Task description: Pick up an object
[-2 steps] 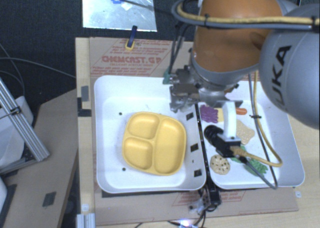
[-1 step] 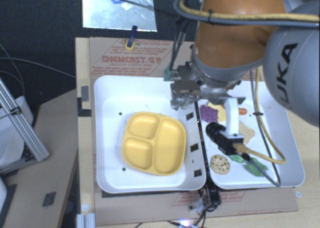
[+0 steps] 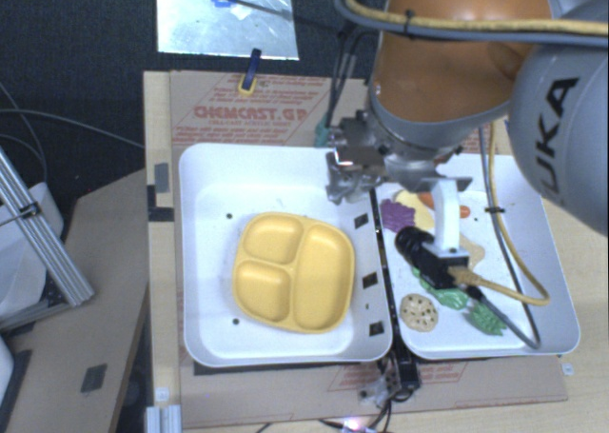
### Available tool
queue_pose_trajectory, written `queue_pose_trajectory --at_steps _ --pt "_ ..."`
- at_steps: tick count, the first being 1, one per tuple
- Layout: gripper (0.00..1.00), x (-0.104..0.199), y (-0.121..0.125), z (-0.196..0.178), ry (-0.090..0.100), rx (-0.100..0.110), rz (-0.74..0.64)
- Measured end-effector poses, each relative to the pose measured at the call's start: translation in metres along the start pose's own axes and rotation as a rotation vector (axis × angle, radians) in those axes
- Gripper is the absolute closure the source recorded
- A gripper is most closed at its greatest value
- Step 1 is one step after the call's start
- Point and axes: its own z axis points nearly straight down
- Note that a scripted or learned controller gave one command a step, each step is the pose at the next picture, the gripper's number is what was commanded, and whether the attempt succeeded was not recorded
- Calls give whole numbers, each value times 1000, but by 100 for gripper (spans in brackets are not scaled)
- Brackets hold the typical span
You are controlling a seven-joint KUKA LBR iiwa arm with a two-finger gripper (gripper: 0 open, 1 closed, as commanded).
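Observation:
A yellow three-compartment plate [image 3: 295,272] lies flat in the middle of the left bin [image 3: 205,231]. The right bin [image 3: 552,326] holds a round chocolate-chip cookie [image 3: 418,311] near its front left and a green leafy piece [image 3: 482,315] beside it. A purple and yellow piece [image 3: 411,201] and a small orange-red piece [image 3: 463,211] sit farther back, partly hidden by the arm. My gripper [image 3: 347,174] hangs over the back part of the divider between the bins, above and to the right of the plate. Nothing shows held in it.
The bins rest on a cardboard sheet [image 3: 257,112]. A shiny metal sheet [image 3: 224,3] and a small blue and yellow tool [image 3: 250,72] lie behind them. An aluminium frame [image 3: 38,241] stands at the left. The arm's bulky orange and grey body [image 3: 457,41] overhangs the right bin's back.

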Motion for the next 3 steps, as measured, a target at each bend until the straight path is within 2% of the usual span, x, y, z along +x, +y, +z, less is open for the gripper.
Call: queue_pose_trajectory --at_steps 2,3 --pt "100 1 1 -22 0 -4 -13" --pt "100 5 9 252 -6 19 20"
